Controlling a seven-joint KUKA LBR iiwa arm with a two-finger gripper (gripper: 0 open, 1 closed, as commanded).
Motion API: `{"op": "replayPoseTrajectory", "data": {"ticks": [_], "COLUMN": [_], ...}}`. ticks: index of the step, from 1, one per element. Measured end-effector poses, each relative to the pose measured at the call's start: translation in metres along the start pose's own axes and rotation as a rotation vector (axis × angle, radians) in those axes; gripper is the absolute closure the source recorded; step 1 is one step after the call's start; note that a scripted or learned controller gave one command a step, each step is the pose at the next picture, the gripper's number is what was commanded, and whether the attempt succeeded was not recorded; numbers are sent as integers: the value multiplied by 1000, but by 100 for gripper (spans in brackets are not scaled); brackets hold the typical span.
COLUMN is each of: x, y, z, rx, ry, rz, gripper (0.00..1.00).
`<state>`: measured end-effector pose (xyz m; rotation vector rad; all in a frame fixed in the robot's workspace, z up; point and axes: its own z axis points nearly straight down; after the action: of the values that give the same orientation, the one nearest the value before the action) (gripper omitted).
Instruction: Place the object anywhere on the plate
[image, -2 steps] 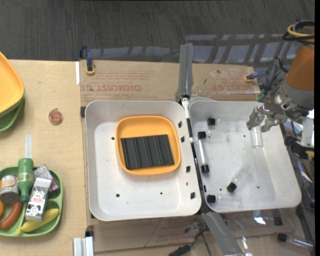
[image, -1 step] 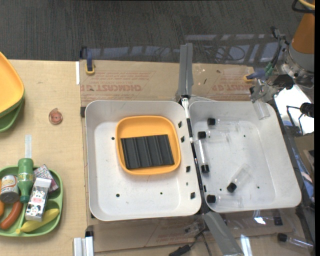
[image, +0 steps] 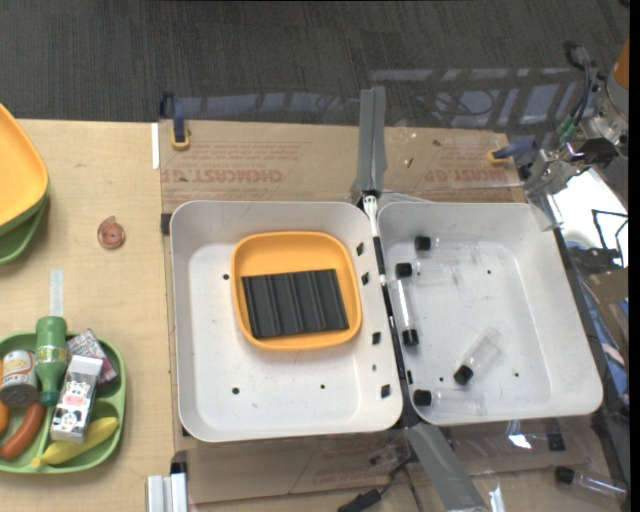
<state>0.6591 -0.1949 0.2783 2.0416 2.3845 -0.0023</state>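
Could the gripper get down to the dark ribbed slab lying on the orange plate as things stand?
Probably yes: the dark ribbed slab lies flat and uncovered on the orange plate in the left white bin, nothing above it. The gripper sits beyond the right bin's far corner.

Both white bins (image: 200, 400) are looking like smooth molded plastic, kinda satin with soft glare. The orange plate (image: 296, 252) is reading as matt plastic, and the dark ribbed slab (image: 296, 303) on it is looking rubbery and dull. Cardboard sheet (image: 270, 165) underneath is showing plain brown paper, bench (image: 90, 170) is looking like pale wood laminate, and the little vial (image: 478, 357) is coming across as clear glossy plastic
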Motion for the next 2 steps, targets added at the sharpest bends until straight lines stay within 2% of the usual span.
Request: {"op": "replayPoseTrajectory", "data": {"ticks": [1,2], "x": [-23,-27], "y": [-3,-4], "z": [-54,-118], "rx": [-1,-1], "ry": [0,0], "rz": [-207,-384], "gripper": [100,100]}}
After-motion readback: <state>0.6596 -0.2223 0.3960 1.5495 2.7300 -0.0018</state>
